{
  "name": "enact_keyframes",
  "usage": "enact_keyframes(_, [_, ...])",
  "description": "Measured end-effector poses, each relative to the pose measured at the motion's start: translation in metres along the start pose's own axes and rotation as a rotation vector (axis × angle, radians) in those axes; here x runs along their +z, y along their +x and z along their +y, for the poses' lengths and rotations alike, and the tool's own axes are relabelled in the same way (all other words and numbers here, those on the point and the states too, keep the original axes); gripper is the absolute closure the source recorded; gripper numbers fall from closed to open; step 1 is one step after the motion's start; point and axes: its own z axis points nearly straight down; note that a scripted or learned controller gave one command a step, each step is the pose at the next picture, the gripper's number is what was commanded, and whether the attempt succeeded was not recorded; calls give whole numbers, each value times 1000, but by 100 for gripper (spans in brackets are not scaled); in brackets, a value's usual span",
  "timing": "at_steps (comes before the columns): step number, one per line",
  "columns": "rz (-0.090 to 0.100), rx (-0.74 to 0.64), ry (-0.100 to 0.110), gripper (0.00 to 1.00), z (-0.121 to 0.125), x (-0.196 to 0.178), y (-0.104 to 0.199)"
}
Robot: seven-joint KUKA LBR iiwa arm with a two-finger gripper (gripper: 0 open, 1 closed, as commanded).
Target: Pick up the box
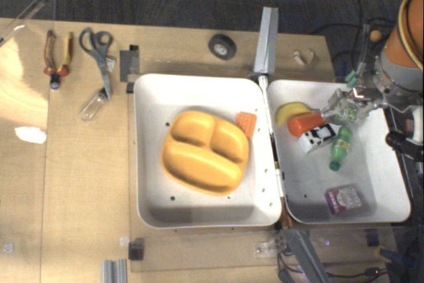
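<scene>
Nearest, small purple box (343,199) lies flat (bin's front corner), well below the two-finger gripper (346,106), whose grip cannot be told.

Box (343,199): small, purple-maroon with a pale label on its upper face. Lies flat, slightly skewed, on the floor of the right bin, near the bin's front wall.
</scene>
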Motion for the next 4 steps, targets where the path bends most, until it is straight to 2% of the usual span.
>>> enact_keyframes(1, [0,-25,0,0,-95,60,5])
enact_keyframes(2, [0,134,1,0,-33,114,29])
enact_keyframes(3, [-4,-53,-7,0,6,147,27])
enact_keyframes(4, [-7,-53,-12,100,8,135,25])
